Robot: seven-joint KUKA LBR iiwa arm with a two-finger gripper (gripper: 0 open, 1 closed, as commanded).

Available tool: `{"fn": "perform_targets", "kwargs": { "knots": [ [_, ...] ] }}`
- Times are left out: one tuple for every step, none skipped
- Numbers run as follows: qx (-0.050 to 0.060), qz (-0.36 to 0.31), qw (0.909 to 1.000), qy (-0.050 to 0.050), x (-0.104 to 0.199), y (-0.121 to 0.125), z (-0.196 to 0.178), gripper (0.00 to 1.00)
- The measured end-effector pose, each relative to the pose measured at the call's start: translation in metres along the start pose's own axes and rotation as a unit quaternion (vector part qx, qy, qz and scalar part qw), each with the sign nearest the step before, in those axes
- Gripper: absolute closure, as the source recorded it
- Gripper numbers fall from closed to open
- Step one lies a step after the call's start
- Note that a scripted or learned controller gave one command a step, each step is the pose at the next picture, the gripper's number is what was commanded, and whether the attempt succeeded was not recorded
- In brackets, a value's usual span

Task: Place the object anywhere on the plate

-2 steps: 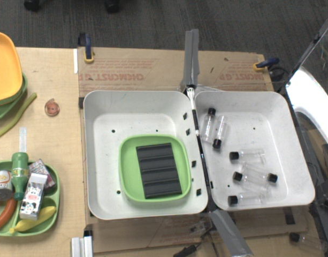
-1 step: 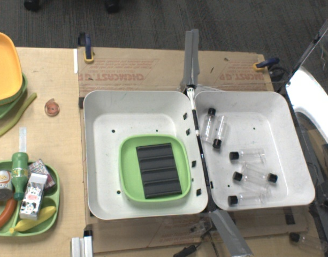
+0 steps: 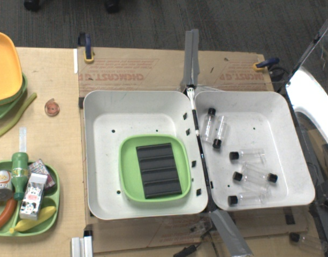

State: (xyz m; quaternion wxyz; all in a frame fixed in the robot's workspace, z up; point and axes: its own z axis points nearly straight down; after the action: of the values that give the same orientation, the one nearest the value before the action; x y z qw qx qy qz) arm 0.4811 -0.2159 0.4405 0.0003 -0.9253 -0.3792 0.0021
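A green square plate [image 3: 128, 167] lies in the left white bin [image 3: 99, 143], toward its front. On the plate rests a black ribbed rectangular block [image 3: 158, 170] that covers most of the plate's middle. The right white bin [image 3: 292, 143] holds several clear vials with black caps. Two vials [image 3: 214, 127] lie together near its back left. The others [image 3: 249, 175] are scattered across the middle and front of that bin, lying on their sides.
On the wooden bench to the left stand stacked yellow and green plates [image 3: 3, 76], a small pink disc [image 3: 52, 108] and a green tray of toy food [image 3: 24, 199]. Cardboard [image 3: 137, 71] lies under the bins, held by clamps [image 3: 86, 50] at the back.
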Motion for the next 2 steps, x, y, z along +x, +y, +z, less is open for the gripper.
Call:
{"fn": "perform_targets", "kwargs": {
  "knots": [
    [0.0, 0.051, 0.9987, 0.0, -0.0007, -0.0027, 0.0001, 0.0],
    [0.0, 0.088, 0.9961, 0.0, -0.003, -0.0011, 0.0, 0.0]
  ]
}}
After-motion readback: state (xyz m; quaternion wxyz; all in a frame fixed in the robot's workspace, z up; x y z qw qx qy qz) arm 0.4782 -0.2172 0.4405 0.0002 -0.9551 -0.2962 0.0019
